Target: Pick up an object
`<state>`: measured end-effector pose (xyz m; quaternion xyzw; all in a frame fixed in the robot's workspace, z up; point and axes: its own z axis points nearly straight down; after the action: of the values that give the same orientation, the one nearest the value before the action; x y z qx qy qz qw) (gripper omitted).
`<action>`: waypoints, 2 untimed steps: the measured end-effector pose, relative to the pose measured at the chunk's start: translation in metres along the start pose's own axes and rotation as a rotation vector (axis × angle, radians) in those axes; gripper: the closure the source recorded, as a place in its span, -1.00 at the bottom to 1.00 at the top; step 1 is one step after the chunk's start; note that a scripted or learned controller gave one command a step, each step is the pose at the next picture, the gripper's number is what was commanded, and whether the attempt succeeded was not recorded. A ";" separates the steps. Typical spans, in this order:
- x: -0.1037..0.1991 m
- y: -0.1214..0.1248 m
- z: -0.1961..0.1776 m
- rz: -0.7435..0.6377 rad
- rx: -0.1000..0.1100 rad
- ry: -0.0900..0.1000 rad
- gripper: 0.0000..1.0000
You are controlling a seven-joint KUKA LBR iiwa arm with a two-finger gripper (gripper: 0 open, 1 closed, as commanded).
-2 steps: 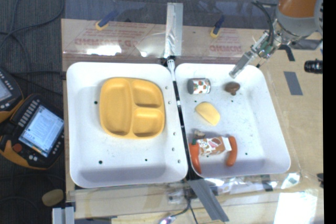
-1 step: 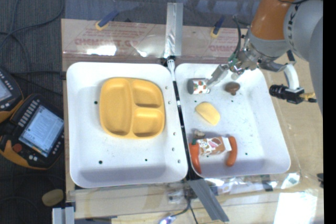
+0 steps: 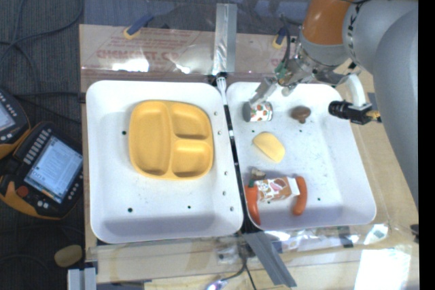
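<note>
Two shallow white bins side by side on the surface, touching along a dark seam. In the left bin (image 3: 109, 214), one thing: a yellow tray (image 3: 171, 139) with three compartments, lying flat near the bin's middle.

In the right bin (image 3: 353, 200), four things. At the far left corner, a small red-and-white object (image 3: 260, 112), just beside the dividing wall. To its right, apart from it, a small brown lump (image 3: 301, 113). Nearer, about mid-bin, a pale yellow rounded piece (image 3: 268, 147). Nearest of all, against the near wall, an orange-and-red packet (image 3: 275, 192) lying crosswise, with a printed white patch on its middle.

Around the bins: a brown board (image 3: 136, 51) under their far side, a grey metal strip (image 3: 225, 37) standing on it in line with the seam, and a yellow clip (image 3: 137, 26) at the board's far edge. Off to the left on the dark floor, a handheld pendant with a lit screen (image 3: 49, 168) and a black cable (image 3: 27, 17). Nothing between the bin's contents and the space above them.

Reaching in from the far right, grey arm with orange band (image 3: 333, 0) above the wrist, slanting down and leftward. Gripper (image 3: 264, 100) low over the right bin's far left corner, tip right at the small red-and-white object, seemingly touching it. Open, closed or gripping: cannot tell from this angle.
</note>
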<state>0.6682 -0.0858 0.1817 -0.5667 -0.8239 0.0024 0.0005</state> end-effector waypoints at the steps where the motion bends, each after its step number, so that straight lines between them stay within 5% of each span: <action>1: -0.017 -0.006 0.088 0.014 -0.002 0.000 -1.00; 2: -0.017 -0.007 0.088 0.014 -0.001 0.000 -1.00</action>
<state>0.6677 -0.1039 0.0940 -0.5726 -0.8198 0.0018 0.0000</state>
